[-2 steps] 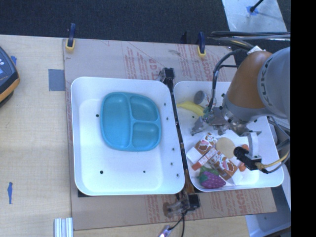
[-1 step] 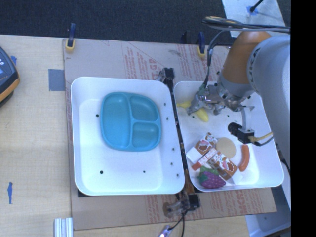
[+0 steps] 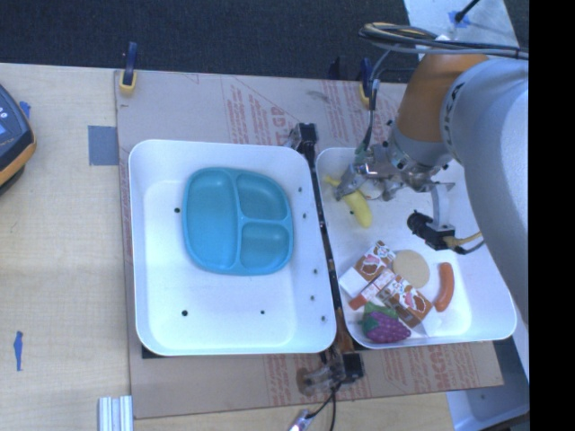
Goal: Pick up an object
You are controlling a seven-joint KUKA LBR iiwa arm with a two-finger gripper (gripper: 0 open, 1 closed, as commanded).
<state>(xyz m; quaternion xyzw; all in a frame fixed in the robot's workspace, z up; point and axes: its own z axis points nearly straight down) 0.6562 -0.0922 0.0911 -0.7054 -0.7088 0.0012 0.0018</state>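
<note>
Two bins side by side; the left bin (image 3: 153, 321) holds a blue plate (image 3: 238, 220); in the right bin (image 3: 485, 326) the gripper (image 3: 364, 180) hangs low over a banana (image 3: 358, 206), reaching to grasp; its grip cannot be told; closing and lifting come next.

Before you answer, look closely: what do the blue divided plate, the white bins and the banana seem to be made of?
Blue divided plate: probably moulded plastic, smooth, evenly coloured, softly shiny.
White bins: likely plastic too, with rounded rims and a slight sheen.
Banana: appears to be toy plastic, uniformly yellow; too small to be sure.
</note>
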